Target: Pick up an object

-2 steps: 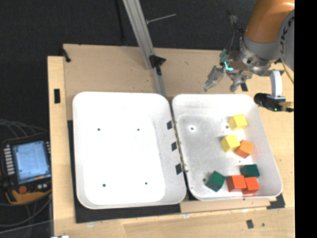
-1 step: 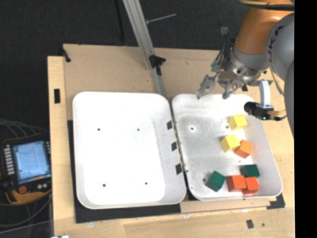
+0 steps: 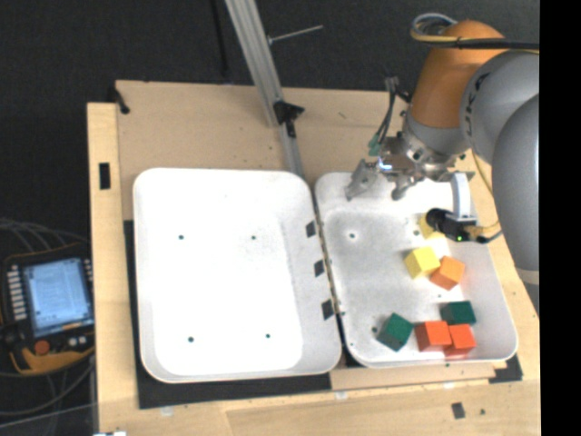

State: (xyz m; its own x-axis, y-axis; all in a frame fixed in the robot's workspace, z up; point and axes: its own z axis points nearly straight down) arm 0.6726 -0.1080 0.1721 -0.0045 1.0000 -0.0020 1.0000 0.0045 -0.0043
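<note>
No word, number or brand can be read. The lit screen of the handheld control unit [image 3: 50, 302], beside the bench's left edge, shows lines of content too blurred to make out.

I worked in a robotics laboratory. My bench [image 3: 209, 125] was a bare wooden board set against dark carpet [image 3: 109, 25], bearing two shallow white bins [image 3: 163, 243] side by side. A metal camera mast [image 3: 259, 57] rose at the far side, and a control pendant [image 3: 50, 302] with cables lay at left.
</note>
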